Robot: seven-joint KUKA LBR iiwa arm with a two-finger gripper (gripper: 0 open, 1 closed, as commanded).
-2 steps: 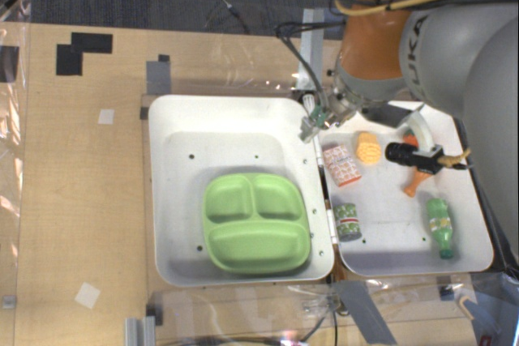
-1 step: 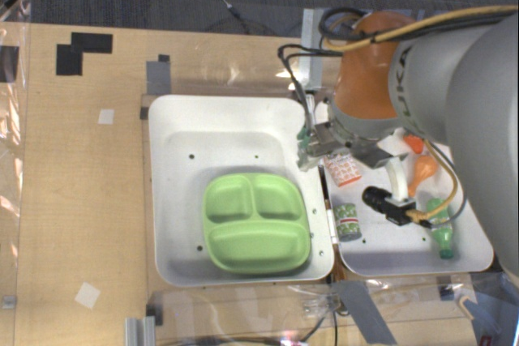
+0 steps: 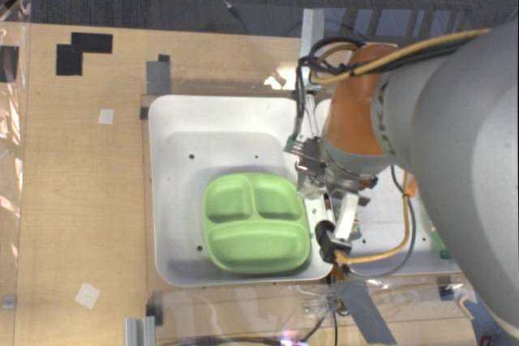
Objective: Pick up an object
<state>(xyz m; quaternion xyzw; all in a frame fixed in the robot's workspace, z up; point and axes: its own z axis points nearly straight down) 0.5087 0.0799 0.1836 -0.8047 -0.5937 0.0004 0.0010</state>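
- The green divided plate (image 3: 255, 223) lay in the left bin (image 3: 174, 134), toward 5 o'clock.
- The gripper (image 3: 328, 194) hung at its 3 o'clock; how wide, I could not tell.
- Probably the approach step; the next move needed lowering onto the rim.

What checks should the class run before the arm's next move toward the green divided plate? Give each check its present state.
1. Green divided plate lies inside the left bin, compartments up: ok.
2. Plate's top is free of other things: ok.
3. Pincer is centred over the plate: not ok; it hangs by the plate's right edge, near the wall between the bins.
4. Pincer carries nothing already: cannot tell.
5. Right bin is open to view: not ok; the arm covers most of it.
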